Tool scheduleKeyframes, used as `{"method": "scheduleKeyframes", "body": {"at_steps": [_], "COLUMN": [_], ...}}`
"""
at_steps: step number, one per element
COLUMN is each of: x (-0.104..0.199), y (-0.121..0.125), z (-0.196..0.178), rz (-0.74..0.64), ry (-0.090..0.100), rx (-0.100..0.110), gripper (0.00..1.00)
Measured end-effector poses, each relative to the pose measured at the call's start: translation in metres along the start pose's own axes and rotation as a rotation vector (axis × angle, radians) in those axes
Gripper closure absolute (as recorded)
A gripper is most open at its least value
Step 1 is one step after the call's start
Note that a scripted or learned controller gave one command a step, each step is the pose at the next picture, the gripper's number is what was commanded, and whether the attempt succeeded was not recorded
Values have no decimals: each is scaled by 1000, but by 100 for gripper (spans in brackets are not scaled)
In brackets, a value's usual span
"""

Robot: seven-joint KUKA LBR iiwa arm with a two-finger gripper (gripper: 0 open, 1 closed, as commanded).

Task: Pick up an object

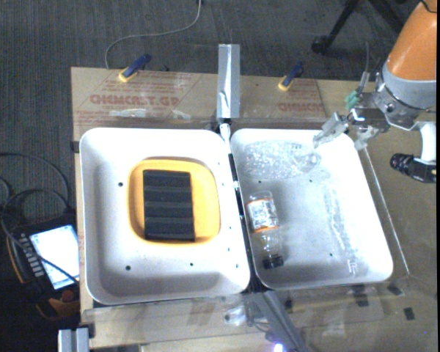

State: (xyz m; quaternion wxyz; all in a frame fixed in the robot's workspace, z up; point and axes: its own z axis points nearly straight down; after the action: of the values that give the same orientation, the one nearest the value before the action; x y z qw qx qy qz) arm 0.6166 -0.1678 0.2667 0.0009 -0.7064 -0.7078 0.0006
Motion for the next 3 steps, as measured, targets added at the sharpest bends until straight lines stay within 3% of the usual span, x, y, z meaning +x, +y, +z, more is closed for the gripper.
{"method": "scheduleKeyframes", "body": {"at_steps": [1, 2, 3], "x": [-25, -5, -55], "y": [-60, -80, -100], "z": [72, -5, 21], "rz": [-187, -129, 56], "ry": [-1, -1, -1], "rx": [0, -3, -1], "gripper": [0, 0, 0]}}
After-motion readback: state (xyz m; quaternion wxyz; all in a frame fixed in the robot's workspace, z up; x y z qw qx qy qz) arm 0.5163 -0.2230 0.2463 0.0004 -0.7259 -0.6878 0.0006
